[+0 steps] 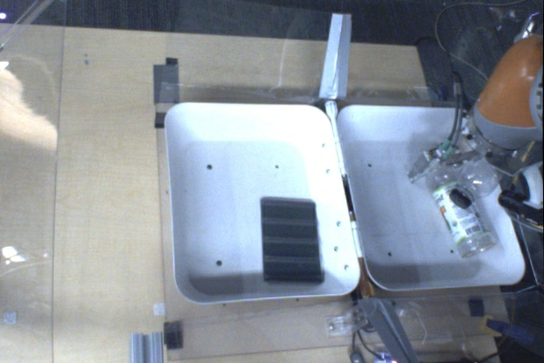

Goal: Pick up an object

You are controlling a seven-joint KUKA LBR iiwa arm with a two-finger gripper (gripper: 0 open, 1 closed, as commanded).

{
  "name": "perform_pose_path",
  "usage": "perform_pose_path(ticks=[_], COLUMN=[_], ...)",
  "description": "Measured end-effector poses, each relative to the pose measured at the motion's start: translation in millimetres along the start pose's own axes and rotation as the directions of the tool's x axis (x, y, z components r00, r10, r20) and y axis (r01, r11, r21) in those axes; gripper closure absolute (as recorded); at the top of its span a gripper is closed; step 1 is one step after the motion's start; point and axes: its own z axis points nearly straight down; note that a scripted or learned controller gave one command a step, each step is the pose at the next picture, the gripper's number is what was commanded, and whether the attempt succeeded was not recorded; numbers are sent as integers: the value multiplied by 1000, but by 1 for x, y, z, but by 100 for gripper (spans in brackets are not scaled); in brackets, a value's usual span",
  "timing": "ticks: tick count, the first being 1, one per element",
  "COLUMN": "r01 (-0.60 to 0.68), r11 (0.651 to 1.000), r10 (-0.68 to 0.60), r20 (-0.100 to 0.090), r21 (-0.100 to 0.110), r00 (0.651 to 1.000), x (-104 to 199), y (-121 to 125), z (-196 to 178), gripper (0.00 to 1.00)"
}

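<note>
A: Where is the arm?

B: It reaches in from the right, over the right bin. Its orange band sits near the frame's right edge, above the bin's far right corner. The gripper hangs below the band, low over the right half of that bin.

A: What is the state of the gripper?

B: Cannot tell. The tip is a tangle of clear and grey parts, seen against a white floor, and its stance is not legible.

A: Where is the bottle?

B: Just below the gripper, toward the near right corner of the right bin. It is a clear plastic bottle with a green and white label, lying on its side, tilted so one end points up toward the gripper and the other toward the bin's near rim. Whether the gripper touches its upper end cannot be told.

A: What else lies in the bins?

B: A black ribbed block, well to the gripper's left, in the left bin, near that bin's front rim and right of its middle.
</note>
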Motion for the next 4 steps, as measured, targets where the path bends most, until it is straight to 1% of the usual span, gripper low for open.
perform_pose_path(ticks=[1, 2, 3, 4], r01=[73, 392, 474, 310], r11=[997, 920, 880, 951], r10=[-73, -392, -474, -310], r20=[0, -12, -26, -2], r21=[0, 16, 14, 1], r00=[997, 920, 880, 951], x=[-16, 5, -18, -16], y=[50, 64, 54, 49], z=[4, -19, 2, -142], gripper=[0, 0, 0, 0])
